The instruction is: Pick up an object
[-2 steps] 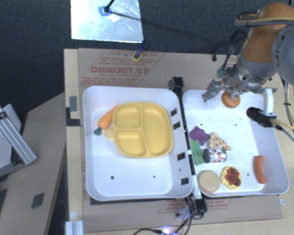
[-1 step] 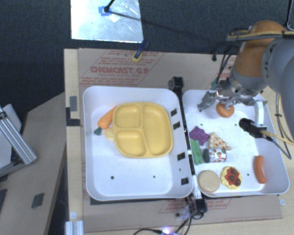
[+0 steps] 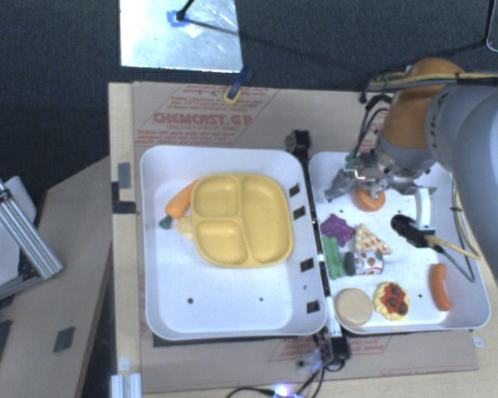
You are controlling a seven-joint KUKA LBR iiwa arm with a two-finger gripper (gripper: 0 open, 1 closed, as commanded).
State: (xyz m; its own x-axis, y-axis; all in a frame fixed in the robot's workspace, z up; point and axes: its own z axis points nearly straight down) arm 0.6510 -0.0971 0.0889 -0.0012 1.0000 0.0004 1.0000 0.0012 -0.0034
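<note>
On the desk [image 3: 124,139], two white bins side by side. In the left bin [image 3: 153,305], a toy carrot [image 3: 180,199] lying at a slant, orange body and green tip, touching the left edge of a yellow divided plate [image 3: 236,220]. Plate near the bin's middle, three compartments, nothing in them.

In the right bin [image 3: 473,305], along the left wall: a purple toy piece [image 3: 338,226], just below it a dark green piece [image 3: 333,259], and nearer the front corner a tan round bun [image 3: 353,306]. Toward the bin's back, an orange round toy [image 3: 370,199] lying on the floor, with the pincer [image 3: 368,185] down directly over it and partly covering it. Open, closed or gripping: impossible to tell from this slant. Just in front of the orange round toy, a pizza slice [image 3: 370,240], and touching that a small patterned can [image 3: 367,262] beside the green piece. Right of the bun, a yellow disc with red topping [image 3: 390,299]. Further right, apart from the rest, a reddish sausage [image 3: 439,286] lying lengthwise near the right wall. Above all, the grey arm [image 3: 473,131] with its orange band, reaching in from the right.
</note>
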